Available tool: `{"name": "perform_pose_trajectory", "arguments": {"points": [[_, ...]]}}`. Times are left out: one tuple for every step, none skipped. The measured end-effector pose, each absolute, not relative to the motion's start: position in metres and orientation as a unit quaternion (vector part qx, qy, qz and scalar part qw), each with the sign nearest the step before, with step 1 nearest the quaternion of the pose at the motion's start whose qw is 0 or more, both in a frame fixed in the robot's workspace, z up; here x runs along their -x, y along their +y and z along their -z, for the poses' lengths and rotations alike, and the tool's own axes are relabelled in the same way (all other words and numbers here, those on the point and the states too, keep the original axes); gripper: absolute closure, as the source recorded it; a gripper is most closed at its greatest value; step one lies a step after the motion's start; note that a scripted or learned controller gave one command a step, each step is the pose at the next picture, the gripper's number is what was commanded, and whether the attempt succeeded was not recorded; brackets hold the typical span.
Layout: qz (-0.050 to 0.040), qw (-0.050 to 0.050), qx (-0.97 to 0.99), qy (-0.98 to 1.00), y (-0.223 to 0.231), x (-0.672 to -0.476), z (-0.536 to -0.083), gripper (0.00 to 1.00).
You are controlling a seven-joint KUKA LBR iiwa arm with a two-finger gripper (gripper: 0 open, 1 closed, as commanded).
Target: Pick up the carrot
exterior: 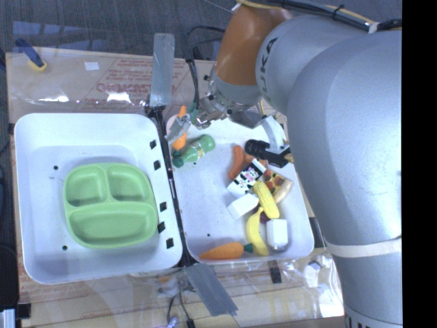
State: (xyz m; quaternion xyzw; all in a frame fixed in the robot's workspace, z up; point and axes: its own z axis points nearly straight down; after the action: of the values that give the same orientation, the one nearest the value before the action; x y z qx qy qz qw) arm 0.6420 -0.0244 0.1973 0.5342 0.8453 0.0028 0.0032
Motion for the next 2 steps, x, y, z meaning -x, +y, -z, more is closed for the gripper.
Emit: {"name": "perform_pose_trajectory", "arguments": {"points": [[0.0018,-0.003,-0.615,0.788,0.022,-0.628,-0.191,0.0],[0.0028,-0.003,-0.611,0.791,0.024,-0.629,-0.201,1.0]]}}
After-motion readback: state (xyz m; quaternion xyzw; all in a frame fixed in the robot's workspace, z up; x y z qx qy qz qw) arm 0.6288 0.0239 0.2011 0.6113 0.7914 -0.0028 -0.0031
